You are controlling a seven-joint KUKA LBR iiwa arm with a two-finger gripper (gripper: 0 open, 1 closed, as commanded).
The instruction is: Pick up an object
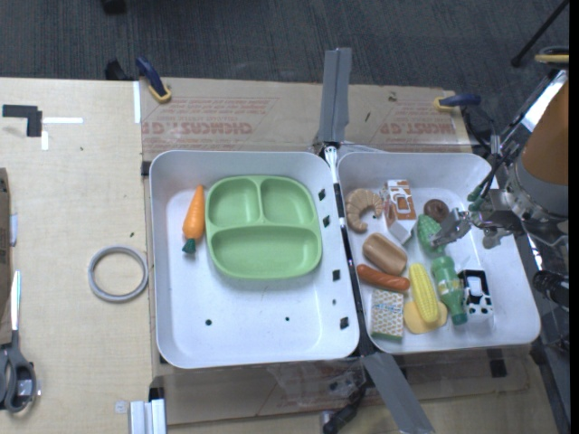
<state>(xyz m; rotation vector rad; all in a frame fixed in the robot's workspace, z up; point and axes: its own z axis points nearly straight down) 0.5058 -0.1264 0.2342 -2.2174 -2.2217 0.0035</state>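
Hovering tool (457,226) over right bin (520,269)

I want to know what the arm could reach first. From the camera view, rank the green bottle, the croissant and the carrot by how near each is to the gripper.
From the gripper, over the right bin's right side:
1. Green bottle, just below it, right bin.
2. Croissant, right bin's left side.
3. Carrot, far side of the left bin, beside the green tray.

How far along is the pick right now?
Done: the gripper has reached the right bin, over the upper right of the toy food pile. In hand: it sits at a green leafy piece, but I can't tell if that is gripped. Left: nothing looks lifted; the corn, the green bottle and the hot dog lie in place.
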